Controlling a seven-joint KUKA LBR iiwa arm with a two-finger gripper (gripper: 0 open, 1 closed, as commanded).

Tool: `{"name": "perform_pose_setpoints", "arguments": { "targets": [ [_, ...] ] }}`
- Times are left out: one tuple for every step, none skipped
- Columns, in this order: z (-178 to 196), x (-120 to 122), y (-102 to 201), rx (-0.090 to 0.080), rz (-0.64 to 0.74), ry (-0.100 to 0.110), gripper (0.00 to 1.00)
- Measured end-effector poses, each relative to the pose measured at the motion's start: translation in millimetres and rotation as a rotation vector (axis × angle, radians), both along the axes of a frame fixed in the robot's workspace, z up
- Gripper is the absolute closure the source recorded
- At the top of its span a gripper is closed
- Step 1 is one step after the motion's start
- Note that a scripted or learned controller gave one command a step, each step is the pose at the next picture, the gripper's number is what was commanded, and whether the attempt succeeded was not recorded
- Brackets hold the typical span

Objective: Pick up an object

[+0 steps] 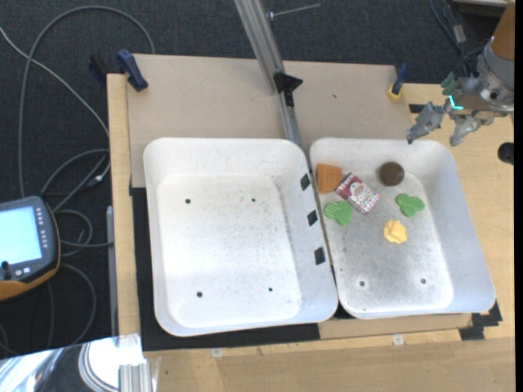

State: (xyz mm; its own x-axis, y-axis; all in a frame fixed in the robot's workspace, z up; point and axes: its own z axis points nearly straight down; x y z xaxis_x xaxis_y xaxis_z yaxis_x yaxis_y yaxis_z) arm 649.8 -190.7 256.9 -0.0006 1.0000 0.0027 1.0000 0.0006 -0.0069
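Note:
The right bin (458, 219) holds several small objects near its back edge. An orange wedge (328, 176) lies by the left wall, with a red and white packet (358, 193) beside it. A dark brown ball (391, 173) rests further right. Two green pieces (338, 212) (410, 205) and a yellow lump (395, 232) lie nearer the middle. My gripper (440, 129) hovers above the bin's back right corner, open, with nothing between its fingers. It is right of and behind the brown ball.
The left bin (163, 219) stands beside the right one, with black clips (311, 217) along the shared wall. A slanted metal pole (260, 39) rises behind the bins. Blue clamps (131, 68) (399, 80) hold the bench board.

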Motion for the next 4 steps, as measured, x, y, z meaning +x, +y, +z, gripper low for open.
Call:
{"name": "perform_pose_setpoints", "arguments": {
  "targets": [
    [2.6, 0.4, 0.2, -0.001, 0.001, -0.003, 0.00],
    [-60.7, -1.2, -1.0, 0.000, 0.000, 0.002, 0.00],
    [-103.6, 1.7, 0.5, -0.001, 0.001, 0.000, 0.00],
    [-150.8, -7.6, -0.6, 0.000, 0.000, 0.000, 0.00]
  ]
}}
